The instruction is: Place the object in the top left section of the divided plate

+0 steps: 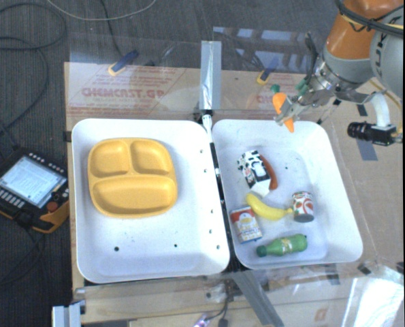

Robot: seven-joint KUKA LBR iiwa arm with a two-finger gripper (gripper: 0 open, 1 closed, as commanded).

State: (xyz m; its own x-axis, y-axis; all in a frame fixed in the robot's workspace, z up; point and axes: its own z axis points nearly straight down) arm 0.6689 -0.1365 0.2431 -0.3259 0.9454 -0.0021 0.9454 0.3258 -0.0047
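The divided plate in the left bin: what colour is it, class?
The divided plate is plain yellow, seen clearly in the camera view.

Robotics lab, grey arm (365,26) over white bins (148,251), teach pendant (28,189), loose cables (93,9) on carpet

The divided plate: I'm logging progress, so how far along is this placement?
Done: the gripper has an orange carrot-like object between its fingers, raised above the right bin's far edge. In hand: carrying it. Left: crossing to the yellow divided plate in the left bin and releasing it in the top left section.
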